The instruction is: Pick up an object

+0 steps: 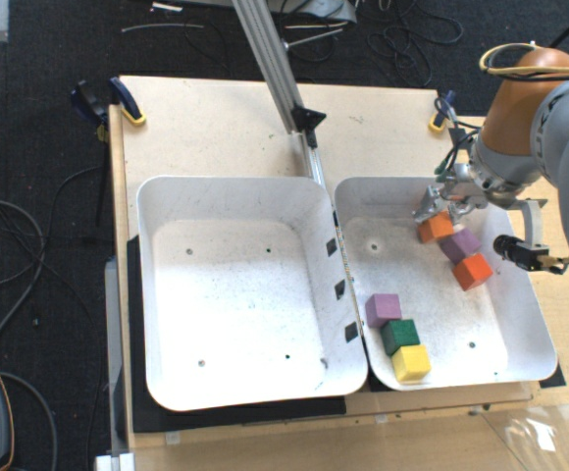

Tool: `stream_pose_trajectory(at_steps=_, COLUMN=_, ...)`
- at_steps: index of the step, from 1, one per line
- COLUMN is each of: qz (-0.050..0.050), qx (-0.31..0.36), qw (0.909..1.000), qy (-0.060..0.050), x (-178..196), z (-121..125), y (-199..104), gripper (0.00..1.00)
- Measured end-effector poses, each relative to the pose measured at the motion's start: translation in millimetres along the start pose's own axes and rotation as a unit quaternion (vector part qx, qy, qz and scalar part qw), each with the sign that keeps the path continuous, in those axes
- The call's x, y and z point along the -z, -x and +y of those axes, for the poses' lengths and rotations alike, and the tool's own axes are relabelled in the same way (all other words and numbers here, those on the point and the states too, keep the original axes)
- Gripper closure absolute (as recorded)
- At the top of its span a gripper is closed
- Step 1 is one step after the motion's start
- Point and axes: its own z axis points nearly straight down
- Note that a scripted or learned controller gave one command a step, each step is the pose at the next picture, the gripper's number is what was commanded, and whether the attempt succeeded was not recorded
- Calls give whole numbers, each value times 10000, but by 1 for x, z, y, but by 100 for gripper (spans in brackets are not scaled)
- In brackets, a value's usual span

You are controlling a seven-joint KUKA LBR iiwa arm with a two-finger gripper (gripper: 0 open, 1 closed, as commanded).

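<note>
Blocks sit in the right bin (pixel 520 346), from the near left a pink block (pixel 383 308), green block (pixel 399 335) and yellow block (pixel 411 363) in a row, then an orange block (pixel 437 228) under the gripper (pixel 442 207), whose finger spread I cannot tell, its long axis unclear, beside a purple block (pixel 458 245) and red block (pixel 472 271).

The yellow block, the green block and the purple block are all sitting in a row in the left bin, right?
Not quite. In the camera view, the yellow block, green block and purple block do sit in a row, but in the right bin, near its front left corner, not the left bin.
</note>
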Motion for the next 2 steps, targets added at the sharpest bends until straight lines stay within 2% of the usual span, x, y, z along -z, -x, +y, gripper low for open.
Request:
stream_pose_trajectory(at_steps=1, qz=-5, qx=15, qw=10000, qy=29, x=-15, z=-22, y=-91, gripper=100)
stream_pose_trajectory(at_steps=2, qz=24, qx=25, qw=10000, qy=40, x=87, z=17, y=-169, gripper=100)
